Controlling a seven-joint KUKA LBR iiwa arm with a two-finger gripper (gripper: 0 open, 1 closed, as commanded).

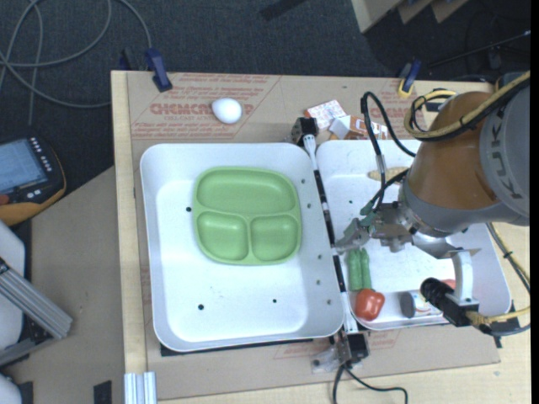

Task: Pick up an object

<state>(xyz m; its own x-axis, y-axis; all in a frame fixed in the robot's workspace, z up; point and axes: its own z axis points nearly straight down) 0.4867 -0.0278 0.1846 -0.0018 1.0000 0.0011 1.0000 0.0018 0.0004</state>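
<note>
My gripper (364, 234) hangs low over the left part of the right bin (354, 171), just above the top end of a green pod-shaped toy (360, 269). A red round toy (368, 304) lies right below the green one, near the bin's front left corner. A small grey piece (407, 304) rests to the right of the red toy. The arm's grey and orange body covers much of the right bin. Nothing shows between the gripper's tips.
The left bin (168, 251) holds a green divided plate (248, 215). A white ball (226, 109) sits on the cardboard behind the left bin. Small packets (331, 118) lie behind the right bin. Blue clamps (157, 68) pin the board's back edge.
</note>
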